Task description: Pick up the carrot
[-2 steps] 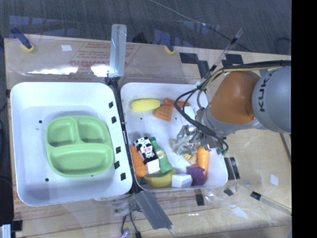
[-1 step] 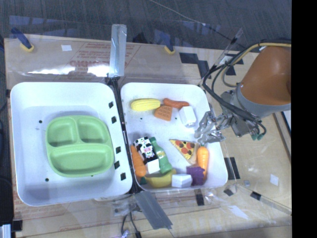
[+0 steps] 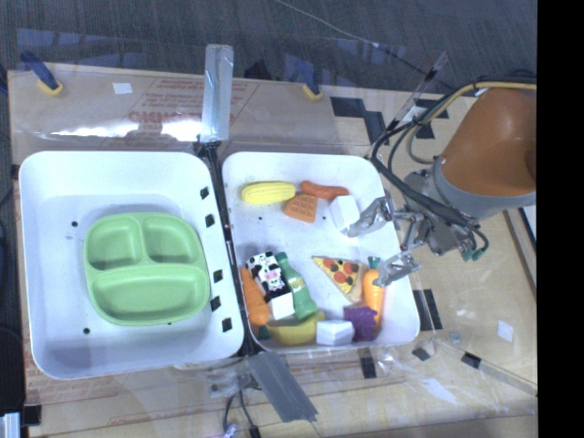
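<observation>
The carrot (image 3: 372, 292) is a small orange toy with a green top. It stands against the right wall of the right bin (image 3: 401, 322), beside a pizza slice (image 3: 338, 274). My gripper (image 3: 383, 243) hovers over the bin's right edge, just above and to the right of the carrot, open. One fingertip (image 3: 369, 218) is close to a white cube (image 3: 344, 213), and the other (image 3: 395, 267) is near the carrot's green top. Nothing sits between the fingers.
The right bin also holds a corn cob (image 3: 267, 192), a sausage (image 3: 325, 190), a waffle (image 3: 302, 209), a cow-print carton (image 3: 266, 273), a green bottle (image 3: 299, 297), a banana (image 3: 290, 332) and a purple piece (image 3: 361, 319). A long orange toy (image 3: 255, 297) lies by its left wall. A green divided plate (image 3: 144, 267) lies in the left bin.
</observation>
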`<state>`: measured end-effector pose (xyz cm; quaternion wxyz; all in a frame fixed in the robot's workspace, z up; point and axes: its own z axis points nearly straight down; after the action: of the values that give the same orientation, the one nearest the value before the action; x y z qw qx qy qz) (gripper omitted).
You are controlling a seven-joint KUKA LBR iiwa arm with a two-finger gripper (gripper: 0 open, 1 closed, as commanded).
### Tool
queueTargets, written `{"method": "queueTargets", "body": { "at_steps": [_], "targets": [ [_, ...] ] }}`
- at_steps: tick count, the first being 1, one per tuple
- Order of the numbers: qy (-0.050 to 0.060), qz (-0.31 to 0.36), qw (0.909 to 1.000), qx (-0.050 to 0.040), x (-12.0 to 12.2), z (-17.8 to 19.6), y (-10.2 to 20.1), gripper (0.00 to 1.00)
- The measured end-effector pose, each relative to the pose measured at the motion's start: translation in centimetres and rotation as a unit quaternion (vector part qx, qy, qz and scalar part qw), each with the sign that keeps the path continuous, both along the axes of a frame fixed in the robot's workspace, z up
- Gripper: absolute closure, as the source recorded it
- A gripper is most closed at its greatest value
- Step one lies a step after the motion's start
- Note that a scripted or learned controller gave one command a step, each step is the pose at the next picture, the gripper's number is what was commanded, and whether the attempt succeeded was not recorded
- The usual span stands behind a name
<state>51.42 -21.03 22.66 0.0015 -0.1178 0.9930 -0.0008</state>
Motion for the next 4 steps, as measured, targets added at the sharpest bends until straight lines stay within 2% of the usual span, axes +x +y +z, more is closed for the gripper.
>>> {"method": "queueTargets", "body": {
  "at_steps": [1,2,3,4],
  "targets": [
    [0.004,0.137,0.9906,0.0024,0.3,-10.4,0.3,0.0],
    [0.003,0.243,0.9699,0.0014,1.1,-13.5,0.3,0.0],
    [0.001,0.246,0.9692,0.0012,1.3,-12.4,0.5,1.0],
    [0.002,0.246,0.9693,0.0014,1.2,-12.4,0.5,0.0]
  ]
}}
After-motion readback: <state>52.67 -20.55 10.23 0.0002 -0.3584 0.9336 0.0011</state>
